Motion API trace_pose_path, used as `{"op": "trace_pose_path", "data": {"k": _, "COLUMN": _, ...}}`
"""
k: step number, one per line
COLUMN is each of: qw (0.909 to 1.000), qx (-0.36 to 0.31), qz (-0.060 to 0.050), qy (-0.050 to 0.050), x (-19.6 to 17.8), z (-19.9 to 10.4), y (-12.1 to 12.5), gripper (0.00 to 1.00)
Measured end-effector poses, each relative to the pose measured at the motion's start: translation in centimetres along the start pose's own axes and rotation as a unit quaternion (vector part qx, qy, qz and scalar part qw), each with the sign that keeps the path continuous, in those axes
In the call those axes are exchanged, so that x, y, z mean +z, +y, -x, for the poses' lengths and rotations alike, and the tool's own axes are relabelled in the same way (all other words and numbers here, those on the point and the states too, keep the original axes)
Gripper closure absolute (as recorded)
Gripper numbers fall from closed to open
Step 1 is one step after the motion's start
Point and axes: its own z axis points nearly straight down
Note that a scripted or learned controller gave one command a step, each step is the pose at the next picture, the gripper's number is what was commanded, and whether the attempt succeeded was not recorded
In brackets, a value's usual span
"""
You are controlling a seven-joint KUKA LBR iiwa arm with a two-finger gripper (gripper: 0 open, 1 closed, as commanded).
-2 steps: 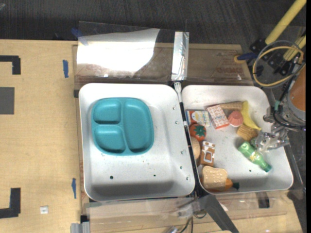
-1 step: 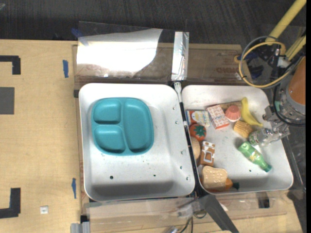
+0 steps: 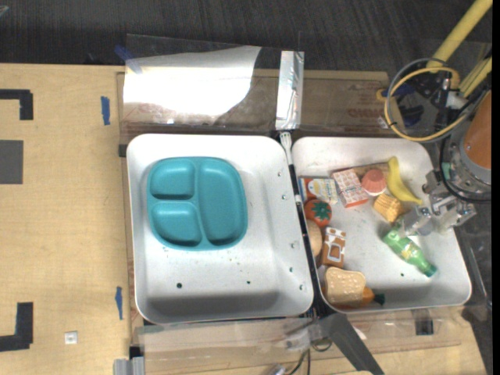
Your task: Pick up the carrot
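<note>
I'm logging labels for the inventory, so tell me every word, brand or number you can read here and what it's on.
None can be read.
Small box in the right bin: red and white print, too blurred.
Small carton: orange and white print, too small.
Green bottle: label unreadable.
Brown board behind the bins: faint reddish marks, illegible.

Arm comes in from the view's right, w/ orange band showing at the frame edge, just right of the right bin (image 3: 457,283). Grey wrist sits below the band, over the bin's right rim. Gripper (image 3: 426,217) reaches left and down from the wrist, just inside that rim, over the bin's right part. Metal parts blurred.
</note>
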Motion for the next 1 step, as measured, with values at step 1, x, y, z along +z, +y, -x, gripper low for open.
{"op": "trace_pose_path", "data": {"k": 1, "qw": 0.9685, "qx": -0.249, "qz": -0.003, "qy": -0.008, "x": 5.30, "z": 1.55, "y": 3.08, "gripper": 0.00}}
